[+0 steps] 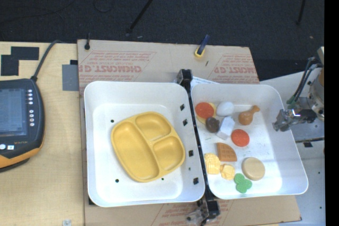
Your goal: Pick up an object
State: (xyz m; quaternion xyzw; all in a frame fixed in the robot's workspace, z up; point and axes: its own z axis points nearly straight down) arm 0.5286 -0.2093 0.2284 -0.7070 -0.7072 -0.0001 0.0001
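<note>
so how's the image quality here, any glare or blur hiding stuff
Camera view: even light and soft shadows; the white bins look bright but not washed out; the yellow tray and toy food read clearly; the end effector at the right edge is small and indistinct.

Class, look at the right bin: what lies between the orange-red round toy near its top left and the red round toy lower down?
In the camera view, between the orange-red round toy and the red round toy lie a dark brown piece and a pale block.

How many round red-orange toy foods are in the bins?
2, both in the right white bin: one round red-orange toy near its top-left corner, another at its middle. Parts of neighbouring pieces overlap, so more may hide.
</note>
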